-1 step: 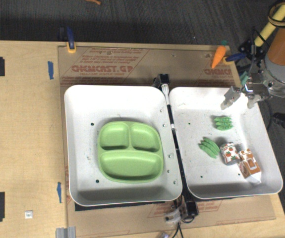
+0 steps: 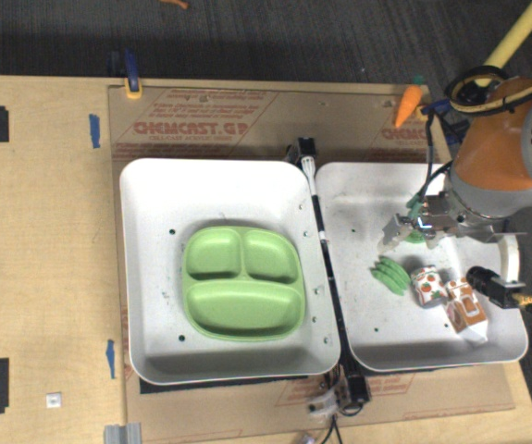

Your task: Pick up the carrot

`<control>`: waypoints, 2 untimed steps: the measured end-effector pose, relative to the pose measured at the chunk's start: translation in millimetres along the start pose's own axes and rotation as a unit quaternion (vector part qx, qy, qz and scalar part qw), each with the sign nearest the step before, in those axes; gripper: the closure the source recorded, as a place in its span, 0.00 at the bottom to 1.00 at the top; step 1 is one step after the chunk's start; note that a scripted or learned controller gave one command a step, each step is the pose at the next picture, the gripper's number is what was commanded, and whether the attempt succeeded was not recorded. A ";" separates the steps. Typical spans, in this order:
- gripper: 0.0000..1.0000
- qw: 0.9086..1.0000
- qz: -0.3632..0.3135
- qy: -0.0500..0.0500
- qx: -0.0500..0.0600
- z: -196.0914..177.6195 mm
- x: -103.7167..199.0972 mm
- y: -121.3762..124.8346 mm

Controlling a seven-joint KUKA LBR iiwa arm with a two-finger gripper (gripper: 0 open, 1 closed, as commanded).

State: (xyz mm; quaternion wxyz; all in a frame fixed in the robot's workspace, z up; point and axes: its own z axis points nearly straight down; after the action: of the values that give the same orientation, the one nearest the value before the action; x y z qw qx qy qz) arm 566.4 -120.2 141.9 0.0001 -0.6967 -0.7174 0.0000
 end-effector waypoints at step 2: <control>0.00 0.990 0.139 0.001 0.002 -42.3 102.4 -84.6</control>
State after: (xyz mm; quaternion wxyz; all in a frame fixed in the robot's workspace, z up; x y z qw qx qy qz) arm 478.8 -20.4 184.2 0.0016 -0.7898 -0.6133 0.0008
